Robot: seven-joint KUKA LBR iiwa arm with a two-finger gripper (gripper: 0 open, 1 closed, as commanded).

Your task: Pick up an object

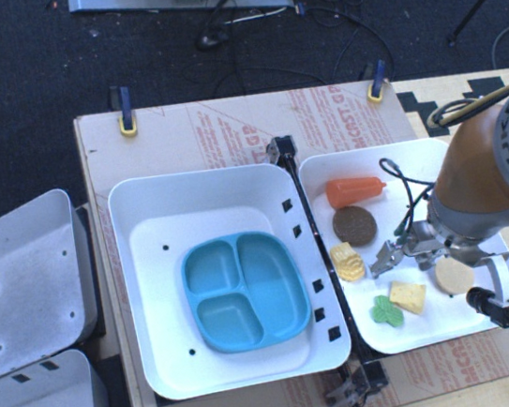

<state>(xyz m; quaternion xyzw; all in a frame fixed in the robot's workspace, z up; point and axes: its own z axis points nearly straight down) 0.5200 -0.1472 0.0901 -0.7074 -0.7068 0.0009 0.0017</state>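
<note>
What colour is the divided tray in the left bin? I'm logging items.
Light blue tray, seen in the camera view.

Dark speckled carpet [21, 100] at the far side, strewn with black cables [341, 19]. Tan board [215, 132] clamped by yellow clips [128, 124].

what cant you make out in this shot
- Claw, camera view: too small and blurred to tell its state or whether it touches anything.
- Pale round piece: partly covered by the arm, so its identity is unclear.
- Right bin: its far right side is hidden under the arm.
</note>
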